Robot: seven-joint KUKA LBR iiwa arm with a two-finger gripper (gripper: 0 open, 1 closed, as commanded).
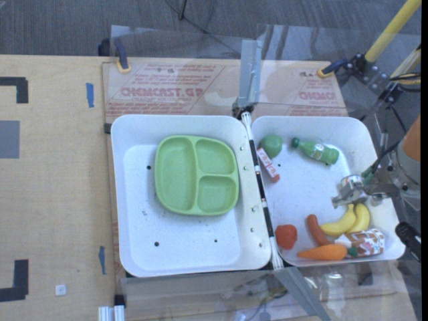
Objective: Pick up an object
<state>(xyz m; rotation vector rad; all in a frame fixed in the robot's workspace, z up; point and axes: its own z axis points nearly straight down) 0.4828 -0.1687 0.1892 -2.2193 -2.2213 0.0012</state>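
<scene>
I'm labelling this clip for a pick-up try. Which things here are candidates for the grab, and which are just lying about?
Candidates, right bin:
banana, under the claw
sausage
carrot
tomato
green bottle
green ball
red packet
small printed bottle

Lying about:
green divided plate, left bin
cardboard

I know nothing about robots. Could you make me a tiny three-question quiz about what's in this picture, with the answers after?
1. True or false: the green plate lies in the left bin.
2. Which lies nearest the gripper? A bottle B banana C tomato
3. Fill in: the orange carrot lies in the ___ bin.

Key: 1 true; 2 B; 3 right.
</scene>
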